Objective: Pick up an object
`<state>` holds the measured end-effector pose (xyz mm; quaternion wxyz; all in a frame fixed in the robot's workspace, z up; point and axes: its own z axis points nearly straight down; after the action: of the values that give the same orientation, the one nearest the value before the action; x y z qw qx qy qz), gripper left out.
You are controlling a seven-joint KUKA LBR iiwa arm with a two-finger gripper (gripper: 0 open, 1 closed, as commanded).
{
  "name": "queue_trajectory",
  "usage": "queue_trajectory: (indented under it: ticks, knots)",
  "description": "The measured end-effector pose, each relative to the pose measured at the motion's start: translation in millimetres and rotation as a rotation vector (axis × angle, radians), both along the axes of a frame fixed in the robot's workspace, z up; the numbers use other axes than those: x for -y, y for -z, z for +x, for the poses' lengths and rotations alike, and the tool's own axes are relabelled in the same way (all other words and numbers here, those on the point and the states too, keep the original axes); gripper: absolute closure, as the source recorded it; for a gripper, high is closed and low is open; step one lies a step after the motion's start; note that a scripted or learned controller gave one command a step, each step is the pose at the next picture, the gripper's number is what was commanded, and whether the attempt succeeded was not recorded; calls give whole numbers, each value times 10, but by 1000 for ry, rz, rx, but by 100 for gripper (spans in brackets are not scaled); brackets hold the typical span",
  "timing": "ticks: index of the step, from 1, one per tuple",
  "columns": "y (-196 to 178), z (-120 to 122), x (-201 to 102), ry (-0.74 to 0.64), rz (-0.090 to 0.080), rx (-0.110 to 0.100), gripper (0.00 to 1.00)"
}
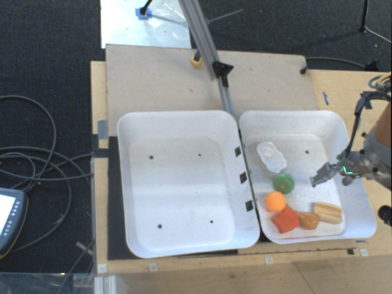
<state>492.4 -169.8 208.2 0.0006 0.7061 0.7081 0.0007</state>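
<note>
Above right bin (306,127), pincer (320,179), seemingly empty.

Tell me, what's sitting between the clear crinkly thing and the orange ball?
A green ball. In the camera view it sits in the right bin, just below the clear crinkly thing and just above the orange ball.

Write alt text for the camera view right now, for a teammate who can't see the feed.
The gripper hangs over the right bin, just right of a green ball. Below it, that bin also holds an orange ball, a red block, a bread roll and a clear plastic piece. The left bin sits alongside.
</note>
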Motion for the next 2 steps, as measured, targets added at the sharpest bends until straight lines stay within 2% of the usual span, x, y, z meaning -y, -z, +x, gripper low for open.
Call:
queue_trajectory:
  ticks: [2]
  knots:
    - [1135, -30, 50, 2, 2, -6, 0]
